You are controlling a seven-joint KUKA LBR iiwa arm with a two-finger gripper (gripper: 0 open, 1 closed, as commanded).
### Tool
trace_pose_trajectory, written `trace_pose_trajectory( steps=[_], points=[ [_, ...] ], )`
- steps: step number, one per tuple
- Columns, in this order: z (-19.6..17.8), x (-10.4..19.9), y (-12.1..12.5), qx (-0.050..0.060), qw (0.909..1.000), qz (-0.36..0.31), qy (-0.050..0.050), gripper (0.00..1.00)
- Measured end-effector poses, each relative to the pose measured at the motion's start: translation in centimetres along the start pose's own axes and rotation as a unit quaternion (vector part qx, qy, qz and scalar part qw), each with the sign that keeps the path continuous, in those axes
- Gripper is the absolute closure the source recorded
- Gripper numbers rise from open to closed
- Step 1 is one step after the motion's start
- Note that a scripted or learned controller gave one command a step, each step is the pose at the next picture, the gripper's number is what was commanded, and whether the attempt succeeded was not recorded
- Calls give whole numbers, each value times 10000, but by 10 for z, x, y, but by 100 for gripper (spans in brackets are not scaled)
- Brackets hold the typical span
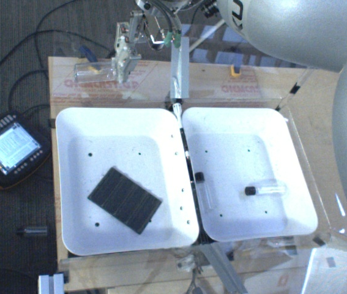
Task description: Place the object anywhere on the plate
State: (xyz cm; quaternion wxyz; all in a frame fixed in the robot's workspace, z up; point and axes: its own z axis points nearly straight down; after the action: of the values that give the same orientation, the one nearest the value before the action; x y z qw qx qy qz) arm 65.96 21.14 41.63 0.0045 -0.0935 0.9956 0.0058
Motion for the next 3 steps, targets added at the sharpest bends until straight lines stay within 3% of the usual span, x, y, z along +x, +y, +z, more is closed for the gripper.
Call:
trace_pose_trajectory(
  steps=[3],
  points=[
    [-30, -2, 3, -53, 10000, -2, -52, 100]
  ],
)
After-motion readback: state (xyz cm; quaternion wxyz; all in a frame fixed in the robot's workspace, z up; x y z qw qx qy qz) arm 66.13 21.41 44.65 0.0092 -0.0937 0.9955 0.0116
